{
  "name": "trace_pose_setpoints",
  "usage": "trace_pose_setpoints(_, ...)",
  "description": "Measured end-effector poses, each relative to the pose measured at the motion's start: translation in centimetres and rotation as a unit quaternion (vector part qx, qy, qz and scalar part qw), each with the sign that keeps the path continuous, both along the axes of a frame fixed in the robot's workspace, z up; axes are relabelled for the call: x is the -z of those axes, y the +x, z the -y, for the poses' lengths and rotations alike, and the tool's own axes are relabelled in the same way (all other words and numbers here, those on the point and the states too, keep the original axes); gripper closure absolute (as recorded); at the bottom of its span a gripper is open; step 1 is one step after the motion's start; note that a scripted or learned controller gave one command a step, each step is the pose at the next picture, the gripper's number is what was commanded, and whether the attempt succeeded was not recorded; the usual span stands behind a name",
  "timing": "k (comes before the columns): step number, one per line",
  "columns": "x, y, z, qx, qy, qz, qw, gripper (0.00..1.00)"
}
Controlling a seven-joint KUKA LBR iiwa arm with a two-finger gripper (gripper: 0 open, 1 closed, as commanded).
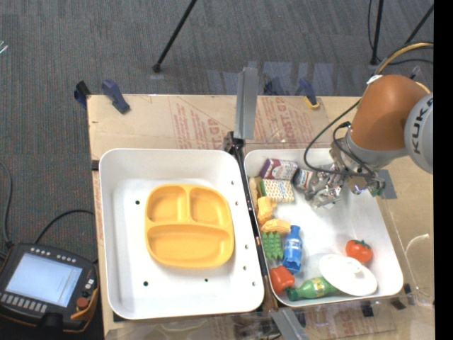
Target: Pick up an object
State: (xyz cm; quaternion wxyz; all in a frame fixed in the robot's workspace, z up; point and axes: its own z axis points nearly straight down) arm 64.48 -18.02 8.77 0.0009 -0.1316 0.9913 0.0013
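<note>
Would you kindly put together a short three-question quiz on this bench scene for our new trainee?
1. True or false: the yellow divided tray lies in the left bin.
2. Which item lies nearest the white plate? A) blue bottle B) tomato C) green bottle
3. Fill in: the gripper hovers over the ____ bin.

Key:
1. True.
2. C; the plate's edge overlaps it.
3. Right bin, near its far side.
</note>
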Motion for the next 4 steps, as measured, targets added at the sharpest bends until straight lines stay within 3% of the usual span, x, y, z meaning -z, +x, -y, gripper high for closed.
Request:
trace_pose_setpoints(1,0.0,0.0,0.7,0.162,-0.0002,0.0,0.9868,1.0)
trace_pose_setpoints(2,0.0,-2.0,2.2,0.386,-0.0006,-0.001,0.9227,1.0)
trace_pose_setpoints(3,0.1,-2.0,2.1,0.385,-0.0006,-0.001,0.9229,0.0)
trace_pose_setpoints(4,0.1,-2.0,-4.6,0.399,-0.0004,-0.002,0.9171,0.0)
